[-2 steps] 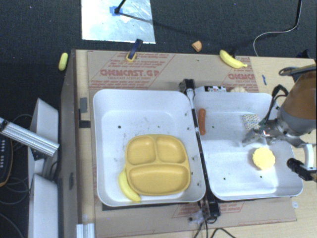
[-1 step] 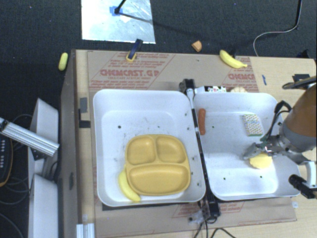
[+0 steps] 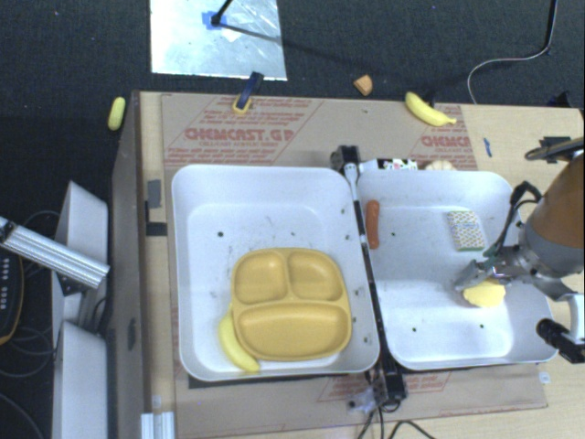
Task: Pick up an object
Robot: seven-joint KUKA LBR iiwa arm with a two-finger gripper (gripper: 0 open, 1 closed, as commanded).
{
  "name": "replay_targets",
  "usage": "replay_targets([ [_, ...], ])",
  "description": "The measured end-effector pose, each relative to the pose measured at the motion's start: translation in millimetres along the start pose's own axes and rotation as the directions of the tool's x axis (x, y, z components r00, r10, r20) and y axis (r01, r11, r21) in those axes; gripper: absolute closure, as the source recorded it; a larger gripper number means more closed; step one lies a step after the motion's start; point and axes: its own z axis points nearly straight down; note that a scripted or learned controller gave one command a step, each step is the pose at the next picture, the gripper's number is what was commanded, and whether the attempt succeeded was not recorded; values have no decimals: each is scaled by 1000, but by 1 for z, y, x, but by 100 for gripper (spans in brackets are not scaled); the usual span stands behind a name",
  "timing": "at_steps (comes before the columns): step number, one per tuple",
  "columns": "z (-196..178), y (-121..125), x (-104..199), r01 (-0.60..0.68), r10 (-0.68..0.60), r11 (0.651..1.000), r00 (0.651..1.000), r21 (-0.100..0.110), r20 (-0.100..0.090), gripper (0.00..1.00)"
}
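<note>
My gripper sits low in the right bin, touching a small yellow object; grip state I cannot tell (metal blurs together). Risk: object slides out if contact is only grazing. Bin's right wall is close; open floor lies leftward toward the sausage.

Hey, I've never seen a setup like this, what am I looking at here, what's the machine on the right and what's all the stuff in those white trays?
One camera looks down at a slant on two white bins. The grey machine at the right is a robot arm; its gripper is low in the right bin, right at a small yellow object. Whether it grips it is unclear. That bin also has a hot dog and a patterned sponge-like block. The left bin holds a yellow divided plate and a banana.
</note>
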Motion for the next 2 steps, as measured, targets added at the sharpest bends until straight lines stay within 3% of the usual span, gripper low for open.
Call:
replay_targets([
  [1, -85, 31, 72, 4, -4, 1000, 1000, -1, -1, 100],
  [2, -118, 4, 133, 3, -3, 1000, 1000, 2, -1, 100],
])
